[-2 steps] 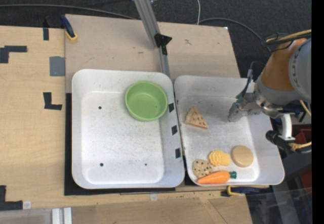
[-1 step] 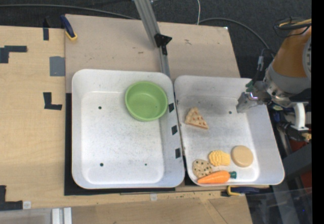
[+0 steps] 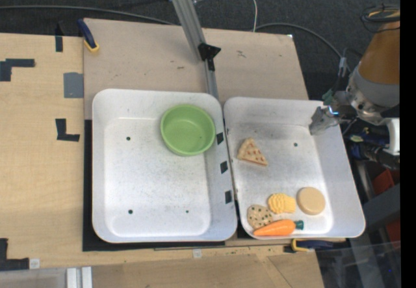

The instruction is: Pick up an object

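Currently fingers at right bin upper-right rim, pizza slice well apart.

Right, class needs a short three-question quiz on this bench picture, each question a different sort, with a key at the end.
1. True or false: the green bowl sits in the same bin as the carrot.
2. Multiple choice: which item lies nearest the front rim of the right bin? A) the wedge-shaped cracker B) the carrot C) the round tan biscuit
3. Fill in: the claw hangs over the right bin's ____ corner, far or near?

Key: 1 false, the bowl is in the left bin; 2 B; 3 far, at the right side.
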Available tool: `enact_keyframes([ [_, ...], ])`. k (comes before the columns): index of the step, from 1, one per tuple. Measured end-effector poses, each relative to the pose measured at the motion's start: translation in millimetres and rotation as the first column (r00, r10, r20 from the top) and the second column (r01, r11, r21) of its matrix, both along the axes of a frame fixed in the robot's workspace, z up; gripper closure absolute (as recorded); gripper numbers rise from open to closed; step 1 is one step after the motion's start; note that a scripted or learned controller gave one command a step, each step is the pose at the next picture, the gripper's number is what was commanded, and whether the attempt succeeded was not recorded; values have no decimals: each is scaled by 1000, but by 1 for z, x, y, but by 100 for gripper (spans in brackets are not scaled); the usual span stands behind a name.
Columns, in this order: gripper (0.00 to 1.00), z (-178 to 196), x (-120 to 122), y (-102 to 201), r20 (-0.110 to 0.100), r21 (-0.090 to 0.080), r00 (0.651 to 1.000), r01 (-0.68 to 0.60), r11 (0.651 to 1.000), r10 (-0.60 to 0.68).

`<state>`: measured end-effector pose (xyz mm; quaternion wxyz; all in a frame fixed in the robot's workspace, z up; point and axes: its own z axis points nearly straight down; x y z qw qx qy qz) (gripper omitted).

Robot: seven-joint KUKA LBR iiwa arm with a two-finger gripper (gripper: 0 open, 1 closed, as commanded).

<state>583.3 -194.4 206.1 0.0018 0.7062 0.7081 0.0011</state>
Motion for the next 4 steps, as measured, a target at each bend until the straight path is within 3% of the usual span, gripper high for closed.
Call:
enact_keyframes([
  [1, 100, 41, 1, 0, 0, 0, 1000, 1, 1000, -1],
  [4, 100, 32, -5, 167, -5, 3, 1000, -4, 1000, 4],
])
